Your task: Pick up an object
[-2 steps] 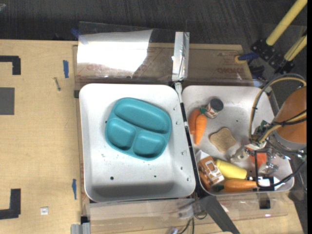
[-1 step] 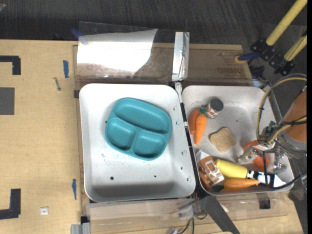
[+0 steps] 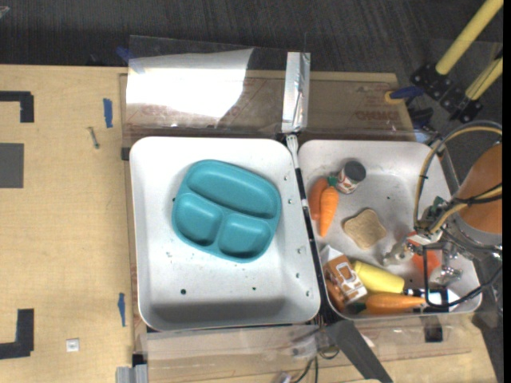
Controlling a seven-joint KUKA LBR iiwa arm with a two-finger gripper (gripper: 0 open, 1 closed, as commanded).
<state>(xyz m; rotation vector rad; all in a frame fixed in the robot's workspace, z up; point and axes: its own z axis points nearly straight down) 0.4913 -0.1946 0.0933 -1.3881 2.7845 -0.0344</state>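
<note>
My gripper (image 3: 421, 258) is low in the right bin (image 3: 383, 156), near its right wall. Just to its left lies a tan slice of bread (image 3: 365, 227). Below it a yellow banana-like piece (image 3: 380, 278) and a long orange carrot (image 3: 391, 302) lie along the front wall. An orange and white box (image 3: 343, 281) sits at the front left corner. Another carrot (image 3: 325, 203) rests against the left wall, with a small dark-lidded jar (image 3: 349, 175) beside it. A small red-orange item shows right under the gripper, partly hidden by it.
The left bin (image 3: 152, 254) holds a teal divided plate (image 3: 226, 209). The arm's orange band (image 3: 487, 186) and loose cables (image 3: 435, 174) hang over the right bin's right edge. A clear plastic sheet (image 3: 192, 86) lies behind the bins, and yellow bars (image 3: 471, 26) cross the top right.
</note>
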